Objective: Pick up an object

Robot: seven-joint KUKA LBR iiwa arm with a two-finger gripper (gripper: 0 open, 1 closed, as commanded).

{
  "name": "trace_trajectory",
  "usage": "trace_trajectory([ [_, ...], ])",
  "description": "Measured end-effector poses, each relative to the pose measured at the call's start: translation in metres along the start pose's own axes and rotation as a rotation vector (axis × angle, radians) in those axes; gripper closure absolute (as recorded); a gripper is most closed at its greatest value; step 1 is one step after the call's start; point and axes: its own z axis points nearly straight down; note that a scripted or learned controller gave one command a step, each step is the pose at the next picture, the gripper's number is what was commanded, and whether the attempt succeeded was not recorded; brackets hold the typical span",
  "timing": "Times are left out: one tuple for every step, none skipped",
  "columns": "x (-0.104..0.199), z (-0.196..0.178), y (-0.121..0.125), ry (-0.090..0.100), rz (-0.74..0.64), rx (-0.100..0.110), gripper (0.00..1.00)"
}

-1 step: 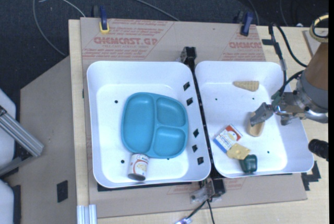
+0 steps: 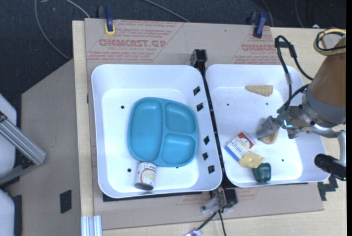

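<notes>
Here the gripper (image 2: 268,131) – finger spread unclear – should close squarely on the tan piece (image 2: 269,139) just beneath.

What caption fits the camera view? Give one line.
Gripper low in right bin near snack packet; blue tray in left bin.

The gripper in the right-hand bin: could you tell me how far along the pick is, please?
Done: the arm has reached into the right bin. In hand: the gripper sits low over a small tan object; a grasp is not visible. Left: the lift itself. The packet, yellow piece, green object and wedge lie on the floor.
</notes>
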Motion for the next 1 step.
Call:
trace_trajectory([
  [0.0072, 0.0606, 0.0030, 0.001, -0.001, 0.002, 0.00],
])
